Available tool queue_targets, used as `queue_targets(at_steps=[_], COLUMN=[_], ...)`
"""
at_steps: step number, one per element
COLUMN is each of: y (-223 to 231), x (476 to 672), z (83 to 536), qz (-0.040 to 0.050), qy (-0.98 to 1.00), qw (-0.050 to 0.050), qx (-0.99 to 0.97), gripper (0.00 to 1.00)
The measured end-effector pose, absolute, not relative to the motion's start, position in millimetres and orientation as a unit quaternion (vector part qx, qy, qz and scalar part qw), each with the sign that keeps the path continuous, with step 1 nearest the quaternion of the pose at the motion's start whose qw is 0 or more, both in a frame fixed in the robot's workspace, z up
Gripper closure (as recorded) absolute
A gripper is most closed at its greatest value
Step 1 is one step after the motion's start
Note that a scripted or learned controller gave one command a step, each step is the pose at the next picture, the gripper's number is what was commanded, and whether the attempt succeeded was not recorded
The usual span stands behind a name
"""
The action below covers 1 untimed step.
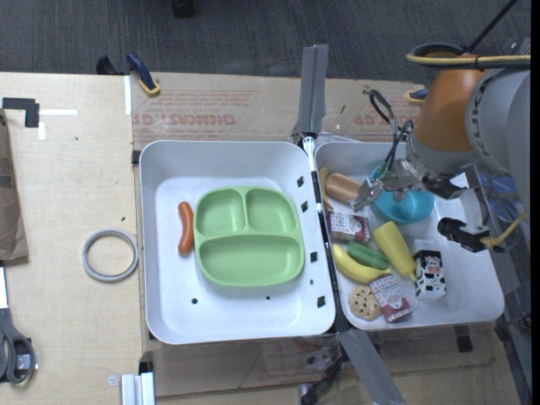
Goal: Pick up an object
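Currently gripper (371,194), finger state unreadable, is hovering over crowded right bin (472,306) near hot dog (342,187) and blue bowl (403,205), risking glancing off both.

From my feed: dark grey carpet floor (253,15) across the top, ribbed texture, a small black object (183,5) resting on it. Below that, a pale wooden bench (67,184) fills the left side. A brown cardboard sheet (219,108) with reversed red print lies along its far part. Roll of tape (110,255) near the left, blue clamp (143,72) at the back edge, scissors (15,354) bottom left. Light even, soft shadows
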State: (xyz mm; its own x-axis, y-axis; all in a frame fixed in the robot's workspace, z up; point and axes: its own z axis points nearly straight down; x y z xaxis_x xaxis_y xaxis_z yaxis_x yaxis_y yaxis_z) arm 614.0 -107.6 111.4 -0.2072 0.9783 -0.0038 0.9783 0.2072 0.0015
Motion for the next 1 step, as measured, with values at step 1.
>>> queue_targets(at_steps=[1], y=[-109.0], x=[613.9], z=[120.0], qz=[-0.0009], qy=[0.776], qw=[0.002], qx=[0.631], gripper=[1.0])
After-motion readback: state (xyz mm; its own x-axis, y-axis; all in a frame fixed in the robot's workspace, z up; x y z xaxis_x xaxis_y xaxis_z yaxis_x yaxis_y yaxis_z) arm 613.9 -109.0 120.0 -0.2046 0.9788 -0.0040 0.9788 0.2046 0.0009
